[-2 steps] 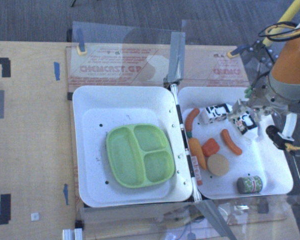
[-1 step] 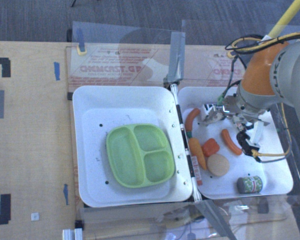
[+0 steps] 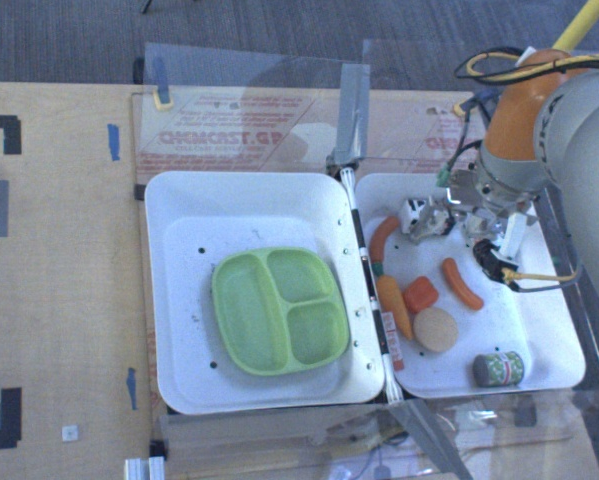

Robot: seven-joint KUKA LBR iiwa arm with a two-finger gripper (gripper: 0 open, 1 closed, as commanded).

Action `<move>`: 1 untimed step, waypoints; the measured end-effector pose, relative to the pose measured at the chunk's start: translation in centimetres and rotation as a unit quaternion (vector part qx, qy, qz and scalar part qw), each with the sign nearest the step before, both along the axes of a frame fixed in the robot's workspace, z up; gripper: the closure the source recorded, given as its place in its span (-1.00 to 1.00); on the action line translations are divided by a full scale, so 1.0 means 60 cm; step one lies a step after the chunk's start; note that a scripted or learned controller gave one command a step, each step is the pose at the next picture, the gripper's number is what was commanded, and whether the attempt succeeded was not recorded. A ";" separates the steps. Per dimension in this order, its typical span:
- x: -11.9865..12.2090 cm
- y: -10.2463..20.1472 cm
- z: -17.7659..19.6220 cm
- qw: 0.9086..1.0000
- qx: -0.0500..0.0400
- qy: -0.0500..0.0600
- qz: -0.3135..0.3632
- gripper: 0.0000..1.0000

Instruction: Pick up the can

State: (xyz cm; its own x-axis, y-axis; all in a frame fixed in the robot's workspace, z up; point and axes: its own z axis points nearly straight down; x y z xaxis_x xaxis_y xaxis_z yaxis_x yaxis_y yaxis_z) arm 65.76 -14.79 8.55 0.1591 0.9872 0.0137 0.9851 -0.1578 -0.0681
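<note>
Approach step, nothing grasped. Gripper (image 3: 457, 218) hovering over the right bin's (image 3: 559, 363) far end; finger state impossible to tell. Can (image 3: 498, 369) lying on its side well nearer the camera, past the sausage (image 3: 462, 283). Next: travel over can, descend, close.

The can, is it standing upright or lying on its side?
Lying on its side. The can shows its long green-labelled wall from above, with its ends facing left and right, near the front corner of the right bin.
</note>
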 end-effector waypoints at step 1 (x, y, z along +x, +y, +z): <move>0.000 -0.010 -0.001 0.998 0.002 0.007 -0.058 -1.00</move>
State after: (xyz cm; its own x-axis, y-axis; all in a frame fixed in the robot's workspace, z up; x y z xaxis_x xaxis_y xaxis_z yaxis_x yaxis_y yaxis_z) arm 65.78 -15.39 8.47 0.2717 0.9623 0.0144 0.9595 -0.2697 -0.0817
